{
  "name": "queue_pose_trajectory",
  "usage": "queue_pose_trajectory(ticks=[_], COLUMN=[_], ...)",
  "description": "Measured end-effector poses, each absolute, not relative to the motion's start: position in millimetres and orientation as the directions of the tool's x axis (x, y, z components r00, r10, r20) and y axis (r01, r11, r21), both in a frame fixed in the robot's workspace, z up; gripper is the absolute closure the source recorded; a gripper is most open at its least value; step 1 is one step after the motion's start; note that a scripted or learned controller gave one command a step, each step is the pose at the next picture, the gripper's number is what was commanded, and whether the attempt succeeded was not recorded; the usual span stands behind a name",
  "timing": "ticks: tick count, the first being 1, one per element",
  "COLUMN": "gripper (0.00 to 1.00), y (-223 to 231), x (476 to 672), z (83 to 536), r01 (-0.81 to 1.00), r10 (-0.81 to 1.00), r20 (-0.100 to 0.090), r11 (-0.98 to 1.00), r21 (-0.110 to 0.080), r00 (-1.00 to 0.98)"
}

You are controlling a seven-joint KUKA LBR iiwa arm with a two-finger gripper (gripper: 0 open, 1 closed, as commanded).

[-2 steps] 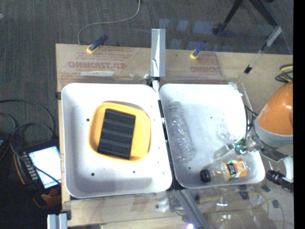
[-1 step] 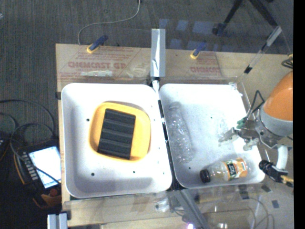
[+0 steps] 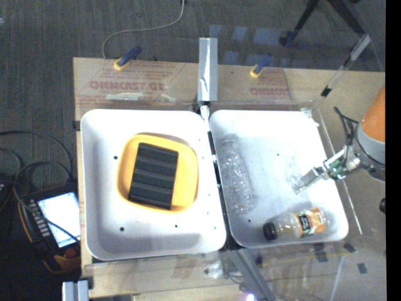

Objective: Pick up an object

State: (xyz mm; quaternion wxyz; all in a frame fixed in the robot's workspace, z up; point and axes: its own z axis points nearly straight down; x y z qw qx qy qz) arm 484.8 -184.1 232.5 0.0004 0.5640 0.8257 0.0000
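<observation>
The left bin (image 3: 94, 168) carries a yellow-and-black block (image 3: 158, 173) flat at its middle, the right bin (image 3: 276, 121) a clear bottle (image 3: 235, 174) along its left wall and a capped bottle (image 3: 296, 224), a likely pick, toppled at its front edge, while the gripper (image 3: 308, 179) hangs low by the right wall, its jaws too blurred to tell whether open or shut

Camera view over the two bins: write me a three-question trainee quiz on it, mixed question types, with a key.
1. True or false: the yellow block with the black ribbed top lies in the left bin.
2. Multiple choice: the capped juice bottle lies A) upright in the left bin, B) on its side near the front edge of the right bin, C) on the bench outside both bins.
3. Fill in: the crumpled clear plastic bottle lies along the right bin's ____ wall.

Key: 1 true. 2 B. 3 left; the tool hangs over that bin's right side, touching neither bottle.
</observation>
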Motion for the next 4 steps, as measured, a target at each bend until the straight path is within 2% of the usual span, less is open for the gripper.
queue_pose_trajectory(ticks=[1, 2, 3, 4], gripper=[0.00, 0.00, 0.00, 0.00], y=[-219.0, -183.0, -203.3, -104.0], x=[484.4, 539.1, 483.2, 494.1], z=[120.7, 167.9, 163.3, 93.0], r01=[0.905, 0.971, 0.983, 0.969], r10=[0.905, 0.971, 0.983, 0.969], r20=[0.000, 0.000, -0.001, -0.003], r11=[0.425, 0.240, 0.184, 0.248], r21=[0.001, 0.000, -0.003, 0.007], r00=[-0.425, -0.240, -0.184, -0.248])
